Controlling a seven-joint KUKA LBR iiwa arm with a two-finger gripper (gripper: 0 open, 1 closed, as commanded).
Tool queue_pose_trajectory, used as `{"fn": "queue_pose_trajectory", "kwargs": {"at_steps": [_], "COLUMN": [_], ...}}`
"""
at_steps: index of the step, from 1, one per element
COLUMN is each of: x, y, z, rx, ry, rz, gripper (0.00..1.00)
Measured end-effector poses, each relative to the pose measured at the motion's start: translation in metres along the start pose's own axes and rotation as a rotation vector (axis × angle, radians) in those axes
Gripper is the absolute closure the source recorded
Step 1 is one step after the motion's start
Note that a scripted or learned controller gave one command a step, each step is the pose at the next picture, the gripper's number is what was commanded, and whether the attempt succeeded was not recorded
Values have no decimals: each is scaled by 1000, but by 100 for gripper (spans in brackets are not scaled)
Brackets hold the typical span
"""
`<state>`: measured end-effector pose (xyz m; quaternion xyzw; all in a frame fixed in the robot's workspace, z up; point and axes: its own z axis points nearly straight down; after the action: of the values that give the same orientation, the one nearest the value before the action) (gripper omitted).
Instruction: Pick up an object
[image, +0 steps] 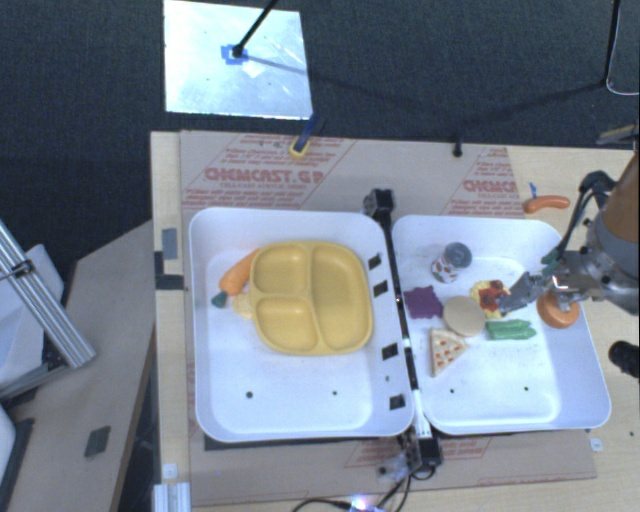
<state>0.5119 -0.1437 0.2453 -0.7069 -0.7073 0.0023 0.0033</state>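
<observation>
Red print on the brown sheet (330, 165) beneath the two white bins reads "CHEMCAST GP", once behind the left bin (205, 300) and again, partly covered, behind the right bin (560, 400). Smaller red lines beneath each are too small to read.

You've got a yellow plastic three-compartment tray (305, 297) in the left white bin (225, 395); gripper (522, 290) hovers over small toy foods in the right white bin (520, 400).

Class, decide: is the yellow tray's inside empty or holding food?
Empty. The tray shows three bare yellow compartments; the carrot lies outside it, against its left rim.
</observation>
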Motion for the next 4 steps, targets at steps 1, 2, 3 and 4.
{"fn": "queue_pose_trajectory", "kwargs": {"at_steps": [1,2,3,4], "x": [0,-5,-4,-6], "y": [2,-2,-8,-5], "z": [-5,56,118,147], "rx": [-10,-4,-4,-16], "ry": [-2,0,0,-5], "rz": [-2,0,0,1], "gripper": [0,0,0,0]}}
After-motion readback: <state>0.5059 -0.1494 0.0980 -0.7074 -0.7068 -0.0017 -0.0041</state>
